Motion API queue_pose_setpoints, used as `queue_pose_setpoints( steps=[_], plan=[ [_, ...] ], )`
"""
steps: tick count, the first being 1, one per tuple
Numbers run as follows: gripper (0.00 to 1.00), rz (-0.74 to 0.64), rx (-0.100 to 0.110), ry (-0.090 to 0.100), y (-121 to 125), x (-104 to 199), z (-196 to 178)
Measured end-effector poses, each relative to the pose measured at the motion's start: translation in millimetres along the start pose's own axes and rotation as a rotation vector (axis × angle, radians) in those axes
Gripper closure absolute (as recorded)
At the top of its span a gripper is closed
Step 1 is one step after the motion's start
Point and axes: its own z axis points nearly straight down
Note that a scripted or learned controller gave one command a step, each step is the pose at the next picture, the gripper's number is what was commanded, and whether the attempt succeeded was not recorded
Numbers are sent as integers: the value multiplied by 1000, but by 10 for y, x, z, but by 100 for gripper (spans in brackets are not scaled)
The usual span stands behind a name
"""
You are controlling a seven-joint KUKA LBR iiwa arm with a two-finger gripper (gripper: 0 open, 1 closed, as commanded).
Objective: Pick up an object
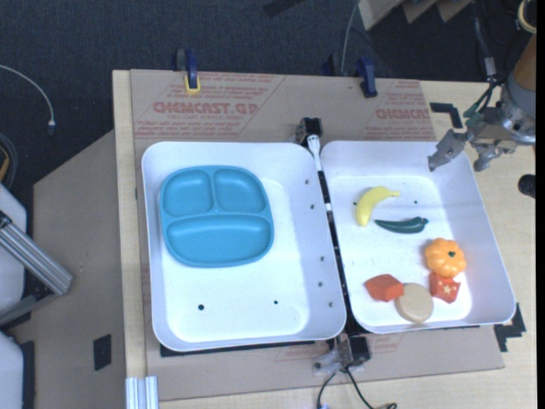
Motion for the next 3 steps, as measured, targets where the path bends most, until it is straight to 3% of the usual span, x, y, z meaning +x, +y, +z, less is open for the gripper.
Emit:
queue_pose_setpoints(
  steps=[1,3],
  plan=[
    [0,-3,-14,-3,29,6,-81],
    [0,-4,-7,-1,86,63,1146]
  ],
)
